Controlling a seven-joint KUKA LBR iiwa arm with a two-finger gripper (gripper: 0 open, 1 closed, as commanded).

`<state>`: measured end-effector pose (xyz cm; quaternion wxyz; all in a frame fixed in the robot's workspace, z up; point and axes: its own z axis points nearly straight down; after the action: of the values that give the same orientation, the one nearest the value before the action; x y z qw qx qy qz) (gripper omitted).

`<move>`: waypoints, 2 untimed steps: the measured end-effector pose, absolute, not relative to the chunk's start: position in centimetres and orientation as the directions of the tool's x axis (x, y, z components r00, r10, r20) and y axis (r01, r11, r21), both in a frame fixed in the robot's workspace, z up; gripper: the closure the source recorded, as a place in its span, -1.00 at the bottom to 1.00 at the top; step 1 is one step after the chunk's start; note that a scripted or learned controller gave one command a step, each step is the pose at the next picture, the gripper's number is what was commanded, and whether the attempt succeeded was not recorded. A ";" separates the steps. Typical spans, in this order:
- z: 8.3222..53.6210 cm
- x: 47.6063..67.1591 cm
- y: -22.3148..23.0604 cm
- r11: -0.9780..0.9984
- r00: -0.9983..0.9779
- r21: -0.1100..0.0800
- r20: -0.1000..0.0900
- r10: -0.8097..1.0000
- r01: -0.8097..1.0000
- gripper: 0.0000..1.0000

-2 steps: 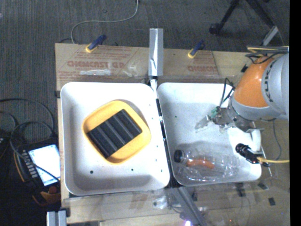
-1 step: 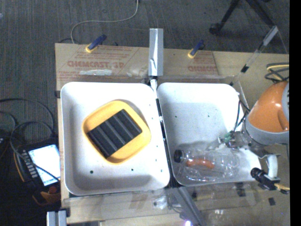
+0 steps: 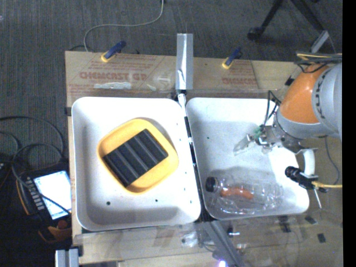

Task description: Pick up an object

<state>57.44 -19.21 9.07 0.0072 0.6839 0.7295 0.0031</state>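
Where the bench edge lies nearest the camera, at the bottom of the camera view, the two shallow white bins begin side by side. Nearest in the right bin (image 3: 289, 207), a clear plastic bottle (image 3: 245, 193) lies on its side along the bin's lower wall, its dark cap pointing toward the divider and an orange item visible inside it. Just beyond it, over the same bin's middle, hangs the gripper (image 3: 247, 142), reaching in from the right on the grey arm with its orange band (image 3: 300, 102); a pale, translucent tip shows at its end, but whether the fingers are spread or pressed together cannot be told, and nothing is seen between them. The gripper stands apart from the bottle. In the left bin (image 3: 83, 204), a yellow block with a black ribbed top (image 3: 138, 154) rests tilted near the centre. Farther back, a brown board with faded red lettering (image 3: 105, 77) runs behind both bins, bearing two blue-and-yellow clamps (image 3: 114, 50) and an upright metal post (image 3: 184, 60) above the divider.
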 end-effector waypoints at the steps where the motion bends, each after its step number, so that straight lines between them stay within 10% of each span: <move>1: 9.1 48.8 -17.2 0.027 -0.027 0.013 -0.004 1.000 1.000 -1.00; 2: 9.1 48.9 -19.1 0.092 -0.092 0.014 -0.001 0.996 0.996 -1.00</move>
<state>48.93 -19.10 9.12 0.0052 0.6736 0.7390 0.0048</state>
